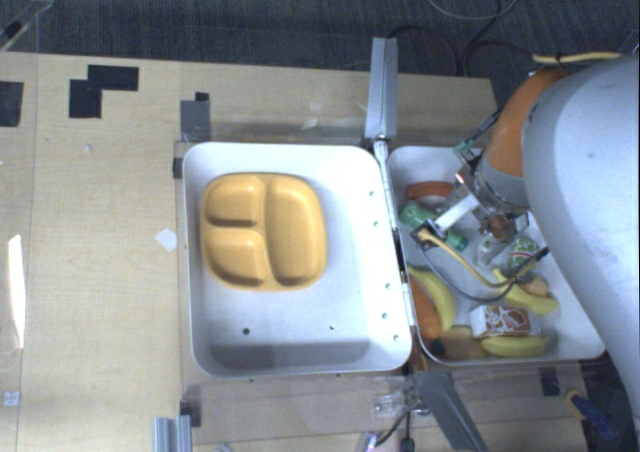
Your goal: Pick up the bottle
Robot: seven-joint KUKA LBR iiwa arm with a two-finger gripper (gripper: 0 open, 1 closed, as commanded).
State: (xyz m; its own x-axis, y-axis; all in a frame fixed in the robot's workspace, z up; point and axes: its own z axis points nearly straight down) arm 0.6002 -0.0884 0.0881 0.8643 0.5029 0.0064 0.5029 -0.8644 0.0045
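Note:
A green bottle (414, 212) lies in the upper left part of the right bin (396, 172), partly hidden under the robot's wrist hardware. My gripper (496, 238) is low in the middle of that bin, just right of the bottle, among the clutter. The arm's bulk covers the bin's right side. I see nothing clearly between the gripper's tips.
Near the bin's front lie bananas (436, 292) (515, 345), an orange item (428, 318) and a small printed packet (503, 319). A red-brown item (430, 189) lies at the back. The left bin (290, 350) holds a yellow divided plate (265, 230).

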